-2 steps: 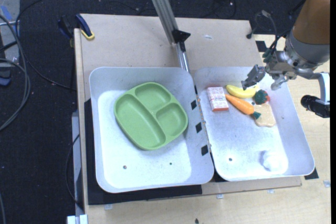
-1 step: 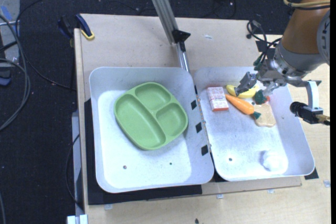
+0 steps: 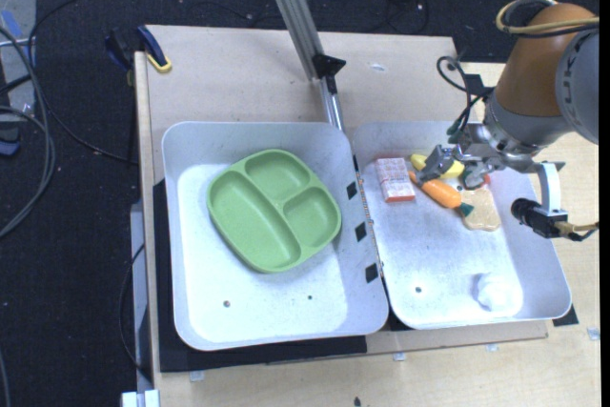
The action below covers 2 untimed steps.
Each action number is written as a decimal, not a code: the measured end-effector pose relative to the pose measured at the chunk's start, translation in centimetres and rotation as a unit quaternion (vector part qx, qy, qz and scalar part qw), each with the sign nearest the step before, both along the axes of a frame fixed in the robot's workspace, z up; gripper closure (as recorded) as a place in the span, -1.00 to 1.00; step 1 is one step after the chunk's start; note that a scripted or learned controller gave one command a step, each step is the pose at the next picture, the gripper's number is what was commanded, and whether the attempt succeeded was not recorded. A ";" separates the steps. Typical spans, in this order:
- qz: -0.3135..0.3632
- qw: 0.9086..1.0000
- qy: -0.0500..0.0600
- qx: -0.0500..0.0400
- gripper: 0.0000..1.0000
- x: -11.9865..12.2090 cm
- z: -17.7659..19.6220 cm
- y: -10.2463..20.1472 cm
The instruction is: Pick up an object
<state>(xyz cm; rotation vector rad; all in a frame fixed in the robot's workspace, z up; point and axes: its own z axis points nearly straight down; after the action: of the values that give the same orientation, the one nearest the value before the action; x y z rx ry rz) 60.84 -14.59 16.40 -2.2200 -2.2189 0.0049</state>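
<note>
In the right bin (image 3: pixel 448 286) lie a pink-and-white packet (image 3: pixel 394 179), an orange carrot-like piece (image 3: pixel 441 193), a yellow item (image 3: pixel 450 169), a tan bread-like piece (image 3: pixel 482 213) and a small white lump (image 3: pixel 495 292). My gripper (image 3: pixel 444 163) hangs low at the bin's far side, right over the yellow item and the top end of the carrot. The yellow item is partly hidden by the gripper. The grey arm with its orange band (image 3: pixel 538 62) reaches in from the right.
The left bin (image 3: pixel 200 300) holds a green divided plate (image 3: pixel 275 209). A slanted metal pole (image 3: pixel 291 0) rises from the bench behind the bins, with a black clamp (image 3: pixel 327 67) at its foot. Dark clips (image 3: pixel 360 229) sit along the seam between the bins.
</note>
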 end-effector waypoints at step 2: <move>0.000 1.000 -0.003 0.000 1.00 -0.2 -4.7 -0.7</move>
<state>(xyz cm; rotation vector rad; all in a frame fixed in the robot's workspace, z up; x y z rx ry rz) 60.67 -15.26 11.71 -2.2236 -2.2217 -0.0005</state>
